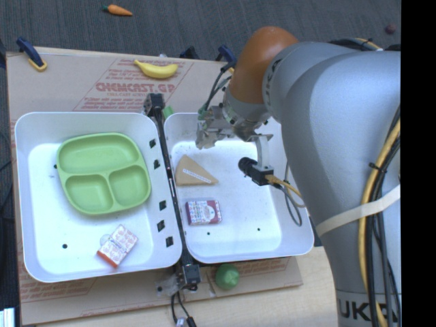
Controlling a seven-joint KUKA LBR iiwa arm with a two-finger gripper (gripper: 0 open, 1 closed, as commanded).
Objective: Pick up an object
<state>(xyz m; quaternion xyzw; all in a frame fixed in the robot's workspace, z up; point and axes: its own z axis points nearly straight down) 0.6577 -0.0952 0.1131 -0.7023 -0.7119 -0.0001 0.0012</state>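
Observation:
In the right bin (289,234) lie a tan wedge-shaped block (193,172) and, nearer the front, a small dark red packet (203,212). My gripper (204,137) hangs over the bin's back left part, just behind the wedge, with nothing visibly between its fingers. The left bin (30,203) holds a green divided plate (103,172) and a small red and white packet (117,244).
A yellow banana (157,67) lies on the cardboard behind the bins. A green ball (227,276) rests at the front edge below the right bin. An orange carrot (119,9) lies on the floor at the back. The arm's bulk covers the right side.

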